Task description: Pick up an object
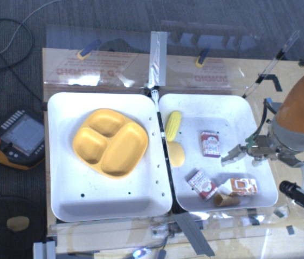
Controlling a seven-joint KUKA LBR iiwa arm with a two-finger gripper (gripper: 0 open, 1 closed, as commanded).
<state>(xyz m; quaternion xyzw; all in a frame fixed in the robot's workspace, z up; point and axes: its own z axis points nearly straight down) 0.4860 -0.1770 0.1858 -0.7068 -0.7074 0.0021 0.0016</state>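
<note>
Lying in the right bin (249, 109) are six small things: a corn cob (172, 125) upright against the left wall, a pale yellow round piece (177, 154) just below it, a red-and-white carton (211, 144) near the middle, a second red carton (201, 183) tilted lower down, an orange-and-white box (242, 186) by the front right corner, and a brown cone-like piece (225, 200) touching that box at the front wall. Reaching in from the right, the gripper (237, 154) hangs over the bin's right side, between the middle carton and the box, with nothing seen between its fingers; whether they are spread or pressed together cannot be told. Its grey body and the orange band (298, 109) cover the bin's right rim. One yellow three-part plate (110, 142) fills the middle of the left bin (66, 198). Clear plastic sheets with two yellow-and-blue clips lie on the worktop (55, 63) behind. One pendant (18, 138) sits on the floor at left, cut off partly by its cable.
</note>
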